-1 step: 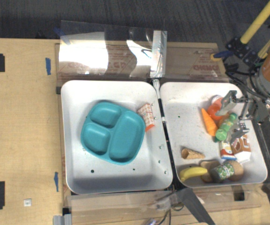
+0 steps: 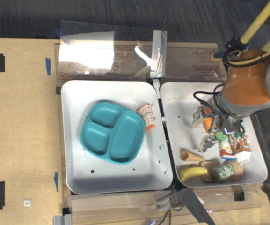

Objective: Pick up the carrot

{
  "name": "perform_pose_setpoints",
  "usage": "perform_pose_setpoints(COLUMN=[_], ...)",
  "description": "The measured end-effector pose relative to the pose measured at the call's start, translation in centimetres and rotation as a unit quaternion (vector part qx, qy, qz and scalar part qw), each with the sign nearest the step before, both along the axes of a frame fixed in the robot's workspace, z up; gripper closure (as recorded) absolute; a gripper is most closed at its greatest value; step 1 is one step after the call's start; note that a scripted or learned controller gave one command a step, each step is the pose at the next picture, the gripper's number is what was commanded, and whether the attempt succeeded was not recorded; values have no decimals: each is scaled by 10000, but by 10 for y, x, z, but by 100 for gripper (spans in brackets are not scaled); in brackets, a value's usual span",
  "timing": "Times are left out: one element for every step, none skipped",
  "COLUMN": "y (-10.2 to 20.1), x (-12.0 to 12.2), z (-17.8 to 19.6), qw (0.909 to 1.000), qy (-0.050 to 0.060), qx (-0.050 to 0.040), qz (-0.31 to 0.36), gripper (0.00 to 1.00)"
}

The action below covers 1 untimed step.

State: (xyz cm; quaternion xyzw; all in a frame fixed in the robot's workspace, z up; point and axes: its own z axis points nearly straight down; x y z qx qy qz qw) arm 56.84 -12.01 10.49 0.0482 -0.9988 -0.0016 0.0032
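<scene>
The carrot (image 2: 210, 123) is a small orange piece in the right bin (image 2: 179, 102), just under the arm's wrist. My gripper (image 2: 204, 130) hangs low over it, reaching in from the right. One metal finger (image 2: 199, 117) is on the carrot's upper left and the other finger (image 2: 208, 142) is below it. The fingers stand apart, so the gripper is open and straddles the carrot without pinching it. The wrist and cables hide part of the carrot.
A red and white carton (image 2: 230, 147), a green can (image 2: 224, 171), a banana (image 2: 193, 173) and a cone (image 2: 191, 155) crowd the right bin's front. The left bin (image 2: 78, 172) holds a teal divided plate (image 2: 112, 131) and a small pack (image 2: 147, 116).
</scene>
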Motion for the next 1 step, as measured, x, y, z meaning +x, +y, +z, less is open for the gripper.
perform_pose_setpoints(y=[7], x=[44], z=[-16], qw=[9997], qy=[-86], qx=[-18], qz=[213], gripper=[0])
